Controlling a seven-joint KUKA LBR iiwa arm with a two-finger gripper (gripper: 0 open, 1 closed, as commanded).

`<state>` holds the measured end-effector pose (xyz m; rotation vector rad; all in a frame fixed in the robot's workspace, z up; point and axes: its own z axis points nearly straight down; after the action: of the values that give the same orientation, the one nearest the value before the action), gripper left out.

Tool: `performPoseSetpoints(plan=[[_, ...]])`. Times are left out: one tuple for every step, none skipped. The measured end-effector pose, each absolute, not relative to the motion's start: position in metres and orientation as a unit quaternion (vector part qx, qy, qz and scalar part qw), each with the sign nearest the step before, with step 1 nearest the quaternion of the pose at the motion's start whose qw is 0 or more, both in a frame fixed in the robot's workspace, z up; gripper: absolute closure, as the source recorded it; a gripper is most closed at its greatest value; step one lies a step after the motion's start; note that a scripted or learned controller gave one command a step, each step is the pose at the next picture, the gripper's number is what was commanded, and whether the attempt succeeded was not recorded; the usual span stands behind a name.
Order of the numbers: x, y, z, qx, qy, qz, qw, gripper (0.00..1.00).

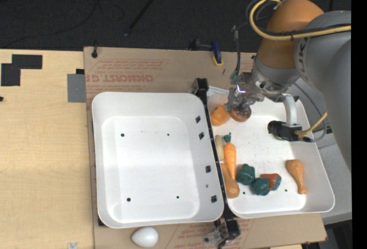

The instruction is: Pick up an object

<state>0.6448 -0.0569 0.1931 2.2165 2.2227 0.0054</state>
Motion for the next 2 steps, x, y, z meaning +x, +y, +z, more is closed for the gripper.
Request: performPoseSetpoints(plan=[[0.643, 0.043, 0.187, 0.704, 0.71, 0.0, -0.002, 1.0], [0.635, 0.114, 0.198, 0.705, 0.71, 0.0002, -0.002, 1.0]])
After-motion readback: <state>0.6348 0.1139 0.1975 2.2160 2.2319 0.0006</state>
